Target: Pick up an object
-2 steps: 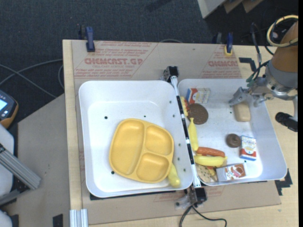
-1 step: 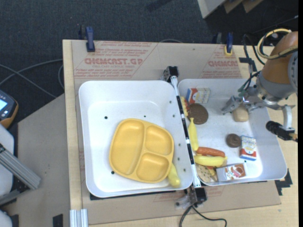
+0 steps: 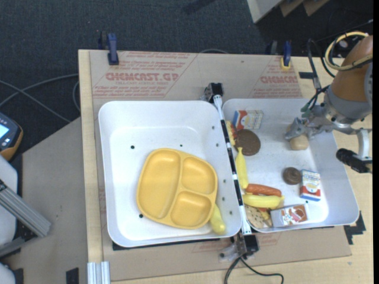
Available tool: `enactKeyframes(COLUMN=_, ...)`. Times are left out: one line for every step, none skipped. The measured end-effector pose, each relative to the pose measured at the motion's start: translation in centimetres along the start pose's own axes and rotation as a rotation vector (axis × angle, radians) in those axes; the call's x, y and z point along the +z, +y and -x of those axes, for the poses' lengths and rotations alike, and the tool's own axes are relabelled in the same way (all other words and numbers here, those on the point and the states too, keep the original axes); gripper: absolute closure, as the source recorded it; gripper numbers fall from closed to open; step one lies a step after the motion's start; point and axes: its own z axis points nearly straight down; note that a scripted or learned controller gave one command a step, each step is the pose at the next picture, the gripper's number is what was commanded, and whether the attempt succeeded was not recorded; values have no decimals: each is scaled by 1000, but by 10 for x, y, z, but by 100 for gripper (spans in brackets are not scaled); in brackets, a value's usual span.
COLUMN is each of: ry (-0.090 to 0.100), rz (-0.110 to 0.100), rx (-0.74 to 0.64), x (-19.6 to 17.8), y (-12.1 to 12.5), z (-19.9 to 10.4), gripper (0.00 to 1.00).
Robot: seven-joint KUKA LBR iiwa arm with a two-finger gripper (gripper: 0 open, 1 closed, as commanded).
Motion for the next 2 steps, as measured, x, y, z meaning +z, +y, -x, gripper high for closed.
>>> enactKeyframes(ry=-2, rz=6, rx=-3, x=-48, y=28, z=-52, gripper=100)
enactKeyframes(ry=-1, rz=8, rx=-8, x=-93, y=45, z=-148, gripper=100)
